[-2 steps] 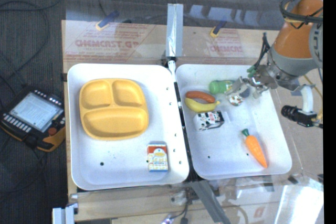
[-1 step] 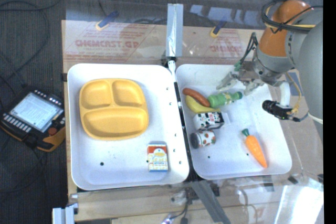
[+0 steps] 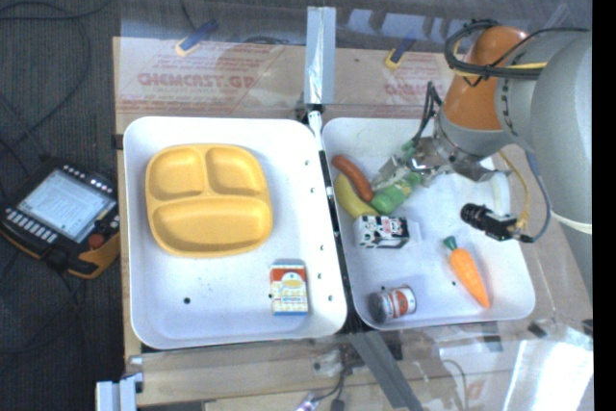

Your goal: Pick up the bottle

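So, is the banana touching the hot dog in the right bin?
Touching. In the camera view, the banana lies directly against the hot dog, with no white bin floor between them.

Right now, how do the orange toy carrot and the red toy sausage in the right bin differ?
The orange toy carrot tapers to a point and has a green top; the red toy sausage is rounded at both ends. The carrot lies alone near the bin's right side; the sausage lies against the yellow banana. Both lie slanted.

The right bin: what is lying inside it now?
Inside the right bin lie a sausage, banana, green bottle, black-and-white box, carrot and can. The gripper covers the bottle's top.
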Controlling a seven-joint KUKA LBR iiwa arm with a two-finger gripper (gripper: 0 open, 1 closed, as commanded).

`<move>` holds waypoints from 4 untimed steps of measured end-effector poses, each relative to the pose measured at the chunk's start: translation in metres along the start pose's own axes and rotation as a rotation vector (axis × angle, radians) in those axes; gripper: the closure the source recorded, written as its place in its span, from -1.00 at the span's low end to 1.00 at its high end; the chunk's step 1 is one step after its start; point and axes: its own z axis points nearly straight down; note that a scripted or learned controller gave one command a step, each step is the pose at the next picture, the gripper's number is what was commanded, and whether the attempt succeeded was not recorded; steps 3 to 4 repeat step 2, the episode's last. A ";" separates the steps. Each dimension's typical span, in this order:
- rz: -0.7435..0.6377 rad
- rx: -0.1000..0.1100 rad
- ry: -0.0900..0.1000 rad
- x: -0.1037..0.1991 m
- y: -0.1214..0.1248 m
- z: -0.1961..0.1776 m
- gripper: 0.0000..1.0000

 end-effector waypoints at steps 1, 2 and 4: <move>-0.001 -0.003 0.003 0.001 0.002 -0.009 1.00; -0.295 0.010 0.010 0.056 0.050 -0.093 1.00; -0.295 0.010 0.010 0.056 0.050 -0.093 1.00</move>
